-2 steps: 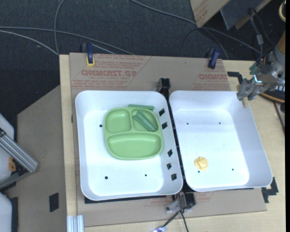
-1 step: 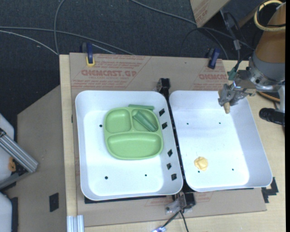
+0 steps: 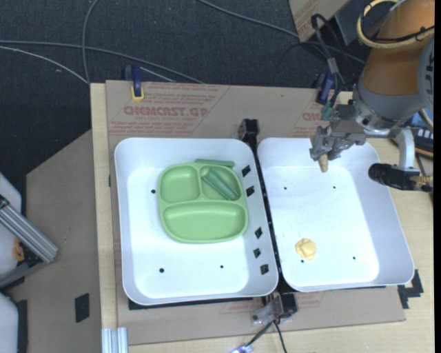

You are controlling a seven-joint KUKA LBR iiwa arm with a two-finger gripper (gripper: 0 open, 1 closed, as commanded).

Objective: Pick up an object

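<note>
While the arm (image 3: 393,62) reaches in, its end effector (image 3: 322,164) hangs fingers-down over the right bin (image 3: 386,227); grip state unclear.

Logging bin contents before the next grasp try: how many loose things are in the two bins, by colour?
Green: 2, a divided plate and a green piece lying in its upper right compartment, both in the left bin
Yellow: 1, a small lump in the right bin
Total: 3

Seen from above: dark carpeted floor (image 3: 172,41) across the upper frame, crossed by thin cables (image 3: 89,52). Brown board (image 3: 172,103) printed in red lettering at centre. Aluminium rail (image 3: 27,231) at left edge; possibly cardboard (image 3: 313,17) at upper right.
</note>
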